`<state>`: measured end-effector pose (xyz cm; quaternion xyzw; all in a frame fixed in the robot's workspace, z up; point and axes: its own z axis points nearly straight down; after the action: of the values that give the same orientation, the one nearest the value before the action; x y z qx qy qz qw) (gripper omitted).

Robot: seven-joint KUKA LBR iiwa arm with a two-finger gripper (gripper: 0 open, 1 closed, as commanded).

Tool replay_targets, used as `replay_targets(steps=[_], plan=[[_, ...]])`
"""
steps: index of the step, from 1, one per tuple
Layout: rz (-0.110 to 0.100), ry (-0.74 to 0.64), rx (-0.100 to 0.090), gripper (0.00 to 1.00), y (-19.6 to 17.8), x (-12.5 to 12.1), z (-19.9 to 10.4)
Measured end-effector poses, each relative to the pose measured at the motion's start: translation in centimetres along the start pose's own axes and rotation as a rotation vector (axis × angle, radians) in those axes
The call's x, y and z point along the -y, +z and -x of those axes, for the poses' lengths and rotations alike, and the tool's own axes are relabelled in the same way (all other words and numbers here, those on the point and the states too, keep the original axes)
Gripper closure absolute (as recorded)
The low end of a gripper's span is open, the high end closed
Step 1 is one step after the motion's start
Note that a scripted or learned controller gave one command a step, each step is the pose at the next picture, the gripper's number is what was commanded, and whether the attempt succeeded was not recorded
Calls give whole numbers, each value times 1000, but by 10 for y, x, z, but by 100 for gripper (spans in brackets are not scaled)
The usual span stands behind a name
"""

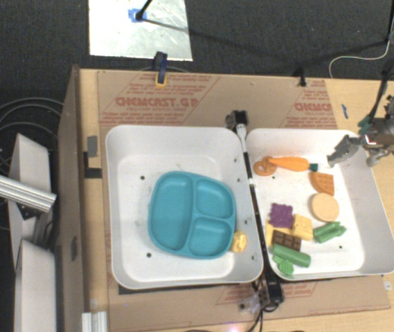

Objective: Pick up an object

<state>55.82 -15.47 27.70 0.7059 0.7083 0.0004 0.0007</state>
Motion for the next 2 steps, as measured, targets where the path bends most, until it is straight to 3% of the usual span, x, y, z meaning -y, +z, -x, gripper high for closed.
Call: replay_targets(steps=[1,2], plan=[[-3,4,2,0,200,-27,46],[5,-5,1,0,191,-79,18]])
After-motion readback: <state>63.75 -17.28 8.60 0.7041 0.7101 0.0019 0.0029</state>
